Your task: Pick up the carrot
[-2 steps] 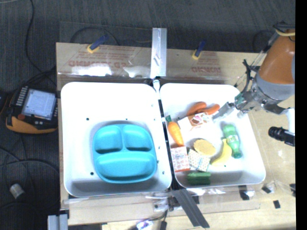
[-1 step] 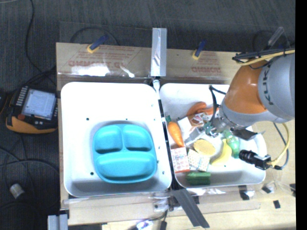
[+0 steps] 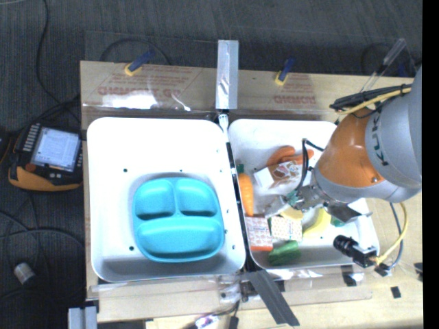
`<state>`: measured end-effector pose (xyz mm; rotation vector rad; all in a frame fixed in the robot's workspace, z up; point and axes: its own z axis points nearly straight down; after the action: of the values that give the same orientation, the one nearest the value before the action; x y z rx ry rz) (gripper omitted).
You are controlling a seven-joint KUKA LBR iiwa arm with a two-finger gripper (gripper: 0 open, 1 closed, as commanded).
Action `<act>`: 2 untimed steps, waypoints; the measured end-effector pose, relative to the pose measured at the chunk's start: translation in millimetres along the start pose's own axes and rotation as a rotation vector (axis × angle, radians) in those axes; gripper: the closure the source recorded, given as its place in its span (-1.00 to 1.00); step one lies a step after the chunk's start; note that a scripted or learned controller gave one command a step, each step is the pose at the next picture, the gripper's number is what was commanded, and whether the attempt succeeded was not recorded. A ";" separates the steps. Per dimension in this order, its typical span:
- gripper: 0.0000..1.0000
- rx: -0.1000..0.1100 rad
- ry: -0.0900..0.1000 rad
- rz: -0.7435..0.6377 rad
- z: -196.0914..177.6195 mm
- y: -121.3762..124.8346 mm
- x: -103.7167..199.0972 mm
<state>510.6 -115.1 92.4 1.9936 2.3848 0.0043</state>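
1. End effector (image 3: 300, 199) lowered among the clutter of the right-hand bin (image 3: 241, 134), below the grey arm (image 3: 401, 139) with its glossy orange band (image 3: 346, 162); opening of the grasp hidden by the wrist, so cannot tell.
2. Carrot (image 3: 245, 191): one, slim, orange, smooth-skinned, lying lengthwise against the bin wall well to the left of the end effector, not touching it.
3. Just left of and above the end effector: one crinkled white packet (image 3: 267, 178), and one reddish-orange rounded item (image 3: 282, 157) beyond it.
4. Below the end effector: one pale boxy piece (image 3: 285, 227), one flat red-and-white printed packet (image 3: 257, 233) beside it, one green lumpy item (image 3: 283, 252) nearest the lower rim.
5. Just right of and below the end effector: one curved yellow shape (image 3: 314, 221), partly covered.
6. Far left of the end effector: second shallow white bin (image 3: 110, 136), glossy plastic with rounded corners, holding one smooth turquoise tray (image 3: 178, 217) moulded into three compartments.
7. Two white bins in all, side by side on the wooden desk (image 3: 158, 81); two clamps (image 3: 139, 63) on its far edge, blue with yellow.
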 end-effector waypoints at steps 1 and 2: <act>-1.00 0.037 0.018 0.363 -90.1 -9.3 87.5; 1.00 0.048 0.017 0.360 -95.5 -9.0 87.9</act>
<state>483.6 -28.4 185.5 2.4228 2.0178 -0.0262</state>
